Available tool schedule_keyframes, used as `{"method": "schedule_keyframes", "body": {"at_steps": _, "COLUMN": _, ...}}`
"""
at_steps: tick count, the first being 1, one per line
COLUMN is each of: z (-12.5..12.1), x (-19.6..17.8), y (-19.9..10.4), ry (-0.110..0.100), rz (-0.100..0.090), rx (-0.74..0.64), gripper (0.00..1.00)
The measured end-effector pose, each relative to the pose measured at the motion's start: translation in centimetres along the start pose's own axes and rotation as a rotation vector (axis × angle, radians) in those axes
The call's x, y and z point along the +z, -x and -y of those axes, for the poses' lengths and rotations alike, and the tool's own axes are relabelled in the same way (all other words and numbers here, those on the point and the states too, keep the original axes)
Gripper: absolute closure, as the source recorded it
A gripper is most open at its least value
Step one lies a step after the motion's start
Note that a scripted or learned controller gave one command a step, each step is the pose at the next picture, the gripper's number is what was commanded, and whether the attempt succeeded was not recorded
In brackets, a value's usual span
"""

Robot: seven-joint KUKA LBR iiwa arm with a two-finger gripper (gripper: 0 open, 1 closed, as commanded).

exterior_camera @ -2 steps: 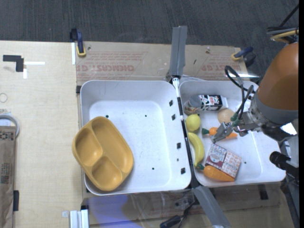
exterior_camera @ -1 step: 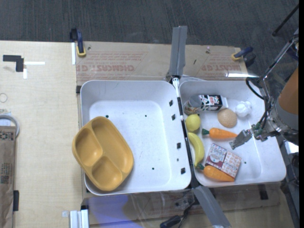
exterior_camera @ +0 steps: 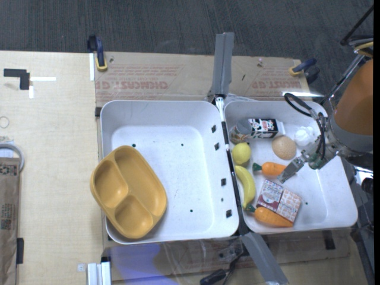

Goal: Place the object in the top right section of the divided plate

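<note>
The yellow divided plate (exterior_camera: pixel 127 192) lies tilted in the lower left corner of the left bin (exterior_camera: pixel 178 117), with nothing in its sections. My gripper (exterior_camera: pixel 292 171) reaches in from the right over the right bin (exterior_camera: pixel 332 209). Its tip hangs just right of the orange carrot (exterior_camera: pixel 272 169) and just above the red and white box (exterior_camera: pixel 279 198). A tan egg-shaped object (exterior_camera: pixel 284 147) sits just up and left of the gripper. I see nothing held in the gripper.
The right bin also holds a small black and white carton (exterior_camera: pixel 263 127), a lemon (exterior_camera: pixel 241 153), a banana (exterior_camera: pixel 246 186), a white lump (exterior_camera: pixel 304 136) and an orange piece (exterior_camera: pixel 273 217). A grey divider (exterior_camera: pixel 223 70) stands between the bins.
</note>
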State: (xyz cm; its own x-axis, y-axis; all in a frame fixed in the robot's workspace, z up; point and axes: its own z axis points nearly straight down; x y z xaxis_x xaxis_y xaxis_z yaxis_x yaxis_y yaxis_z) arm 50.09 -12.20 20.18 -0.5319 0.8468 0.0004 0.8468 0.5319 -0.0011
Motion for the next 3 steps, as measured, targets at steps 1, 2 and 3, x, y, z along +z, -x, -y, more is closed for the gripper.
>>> {"method": "schedule_keyframes", "body": {"at_steps": 1, "z": 2.1, "x": 0.3, "y": -0.8, "ry": 0.001, "rz": 0.000, "rx": -0.172, "gripper": 0.00}}
{"method": "schedule_keyframes", "body": {"at_steps": 2, "z": -0.2, "x": -3.0, "y": -4.4, "ry": 0.002, "rz": 0.002, "rx": -0.187, "gripper": 0.00}}
{"method": "schedule_keyframes", "body": {"at_steps": 3, "z": -4.2, "x": -9.8, "y": -10.7, "ry": 0.001, "rz": 0.002, "rx": 0.141, "gripper": 0.00}}
